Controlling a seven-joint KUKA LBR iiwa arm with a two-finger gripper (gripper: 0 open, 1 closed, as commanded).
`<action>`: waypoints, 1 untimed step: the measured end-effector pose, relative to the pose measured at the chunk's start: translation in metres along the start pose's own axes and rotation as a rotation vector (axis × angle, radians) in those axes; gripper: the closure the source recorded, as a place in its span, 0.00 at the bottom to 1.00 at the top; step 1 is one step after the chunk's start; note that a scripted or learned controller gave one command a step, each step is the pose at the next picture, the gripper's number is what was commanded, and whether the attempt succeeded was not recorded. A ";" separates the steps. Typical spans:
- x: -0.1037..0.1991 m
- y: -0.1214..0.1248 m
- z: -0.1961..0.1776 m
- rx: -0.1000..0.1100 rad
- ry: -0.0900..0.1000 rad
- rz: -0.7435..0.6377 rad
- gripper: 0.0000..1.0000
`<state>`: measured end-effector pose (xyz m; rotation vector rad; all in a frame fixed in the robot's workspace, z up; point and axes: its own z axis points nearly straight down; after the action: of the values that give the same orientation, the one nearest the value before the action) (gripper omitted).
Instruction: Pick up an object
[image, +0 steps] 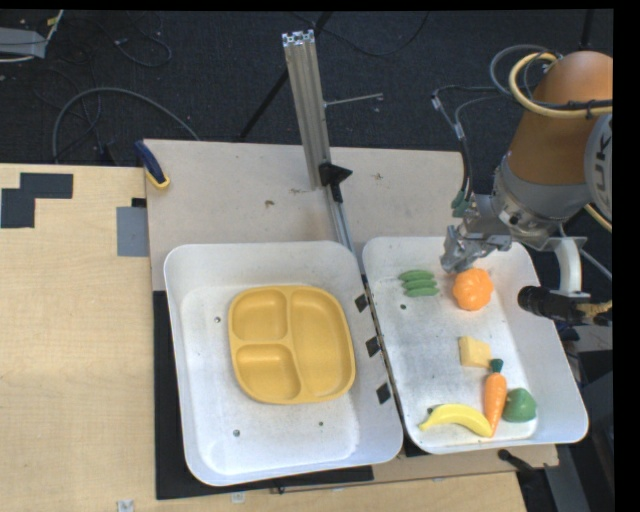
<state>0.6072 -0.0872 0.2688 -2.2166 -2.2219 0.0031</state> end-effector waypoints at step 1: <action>0.049 -0.010 0.001 0.001 0.000 -0.001 1.00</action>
<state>0.5967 -0.0378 0.2680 -2.2154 -2.2223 0.0035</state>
